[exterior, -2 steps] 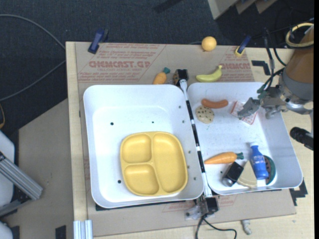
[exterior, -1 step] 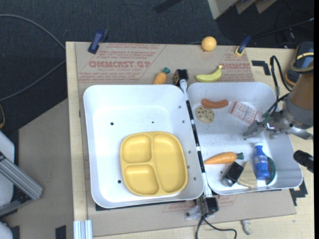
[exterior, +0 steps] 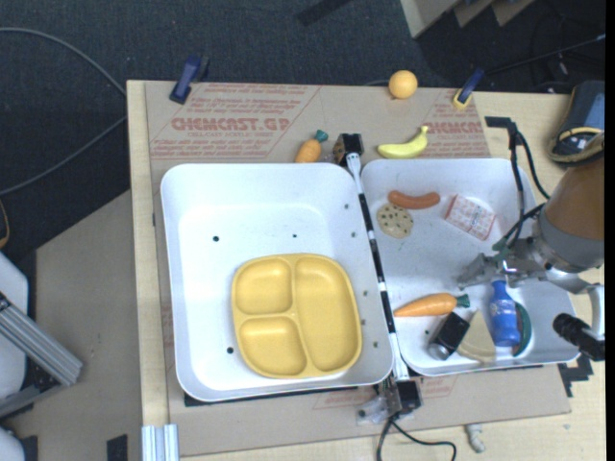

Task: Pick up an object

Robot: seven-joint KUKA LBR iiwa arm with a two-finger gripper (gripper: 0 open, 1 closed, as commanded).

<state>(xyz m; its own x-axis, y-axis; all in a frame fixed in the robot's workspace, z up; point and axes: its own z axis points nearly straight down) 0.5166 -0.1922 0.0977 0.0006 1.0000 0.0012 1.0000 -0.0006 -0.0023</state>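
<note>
Objects for picking are gathered in the right white shallow bin (exterior: 384,176): a reddish sausage (exterior: 414,200) and a round speckled cookie (exterior: 394,221) at the far left, a pink-and-white wrapped packet (exterior: 469,215) to their right, an orange carrot with a green top (exterior: 426,305) near the left wall, a small black block (exterior: 448,335) just nearer, and a blue plastic bottle (exterior: 503,316) lying over a tan wedge and a green-rimmed piece at the near right. The grey gripper (exterior: 500,269) is seen just above the far end of the blue bottle; whether anything is grasped, or how the fingers are set, cannot be told. In the left white shallow bin (exterior: 192,200) a yellow three-compartment plate (exterior: 296,314) is laid toward the near side. On the desk (exterior: 240,123) beyond the bins, a yellow banana (exterior: 404,145), a small orange carrot-shaped toy (exterior: 309,150) and an orange ball (exterior: 404,84) are placed.
</note>
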